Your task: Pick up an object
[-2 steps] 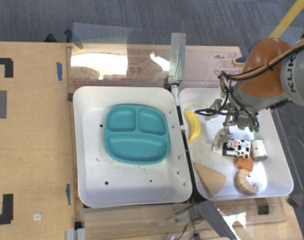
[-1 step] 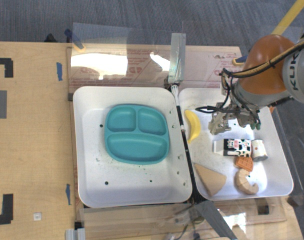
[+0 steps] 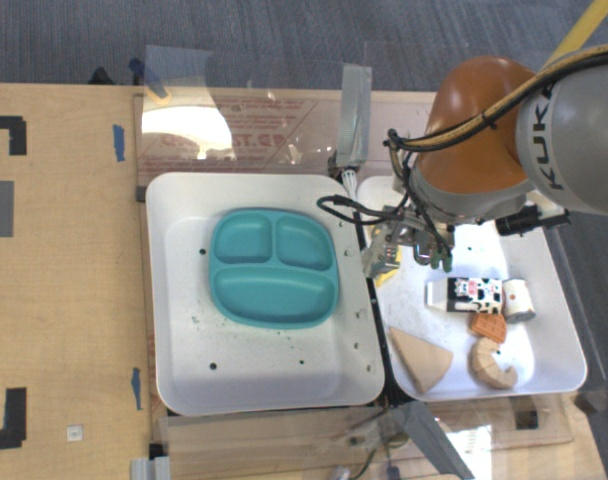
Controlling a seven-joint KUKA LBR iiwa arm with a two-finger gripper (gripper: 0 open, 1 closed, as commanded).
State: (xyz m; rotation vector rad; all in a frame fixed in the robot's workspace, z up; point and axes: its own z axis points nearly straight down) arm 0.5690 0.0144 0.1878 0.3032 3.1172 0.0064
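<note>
A teal divided plate (image 3: pixel 275 269) lies in the left bin (image 3: pixel 174 368), well to the left of the gripper (image 3: pixel 416 246). The gripper hangs low over the right bin (image 3: pixel 564 358); its grip cannot be told. Below it lies a tan wedge (image 3: pixel 422 358). To its lower right sit a black-and-white carton (image 3: pixel 474 293), an orange piece (image 3: pixel 489 326) and a tan chunk (image 3: pixel 494 366).
</note>
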